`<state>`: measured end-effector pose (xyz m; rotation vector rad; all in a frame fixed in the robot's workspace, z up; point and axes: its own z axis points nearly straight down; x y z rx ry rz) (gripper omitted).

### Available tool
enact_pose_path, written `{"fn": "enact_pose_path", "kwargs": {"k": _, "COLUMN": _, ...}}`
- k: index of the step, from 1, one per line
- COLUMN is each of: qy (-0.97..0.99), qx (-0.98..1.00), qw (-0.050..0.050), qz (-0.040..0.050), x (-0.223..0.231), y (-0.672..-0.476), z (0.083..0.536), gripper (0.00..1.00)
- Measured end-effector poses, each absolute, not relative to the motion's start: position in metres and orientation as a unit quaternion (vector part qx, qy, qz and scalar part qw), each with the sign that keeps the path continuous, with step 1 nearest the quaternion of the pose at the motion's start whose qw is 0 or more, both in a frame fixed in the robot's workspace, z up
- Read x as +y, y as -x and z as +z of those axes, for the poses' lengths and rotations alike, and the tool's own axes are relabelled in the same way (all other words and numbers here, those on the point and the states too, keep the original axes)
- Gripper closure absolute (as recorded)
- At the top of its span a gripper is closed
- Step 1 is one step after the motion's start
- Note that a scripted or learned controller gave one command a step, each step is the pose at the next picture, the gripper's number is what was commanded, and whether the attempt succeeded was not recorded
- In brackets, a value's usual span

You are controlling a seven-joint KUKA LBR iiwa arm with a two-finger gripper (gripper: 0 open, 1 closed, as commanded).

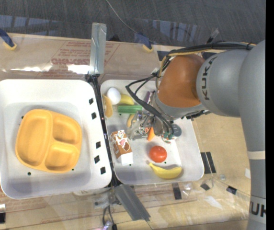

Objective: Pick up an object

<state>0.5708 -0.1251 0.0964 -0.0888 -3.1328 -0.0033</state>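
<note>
— Right bin (194, 163), contents?
— Tomato (158, 153), banana (165, 171), carton (121, 145), egg (113, 95).
— Gripper (144, 127)?
— Low at bin centre, among items; grip state possibly hidden, cannot tell.
— Left bin (3, 128)?
— Yellow tray (48, 140).

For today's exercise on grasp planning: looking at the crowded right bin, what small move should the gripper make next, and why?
Probably lower slightly and close on the orange carrot: the gripper sits right at it in the right bin, while the tomato and banana lie further off.
</note>
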Motion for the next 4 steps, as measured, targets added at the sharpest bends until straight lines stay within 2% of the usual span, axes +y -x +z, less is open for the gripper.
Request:
{"fn": "enact_pose_path", "kwargs": {"k": 1, "qy": 0.028, "qx": -1.000, "qw": 0.004, "qz": -0.0011, "x": -0.125, "y": -0.571, "z": 0.096, "gripper": 0.00}}
{"fn": "enact_pose_path", "kwargs": {"k": 2, "qy": 0.026, "qx": -1.000, "qw": 0.005, "qz": -0.0015, "x": -0.124, "y": -0.572, "z": 0.104, "gripper": 1.00}}
{"fn": "enact_pose_path", "kwargs": {"k": 3, "qy": 0.026, "qx": -1.000, "qw": 0.005, "qz": -0.0016, "x": -0.124, "y": -0.572, "z": 0.104, "gripper": 0.00}}
{"fn": "enact_pose_path", "kwargs": {"k": 4, "qy": 0.024, "qx": -1.000, "qw": 0.006, "qz": -0.0018, "x": -0.123, "y": -0.573, "z": 0.111, "gripper": 1.00}}
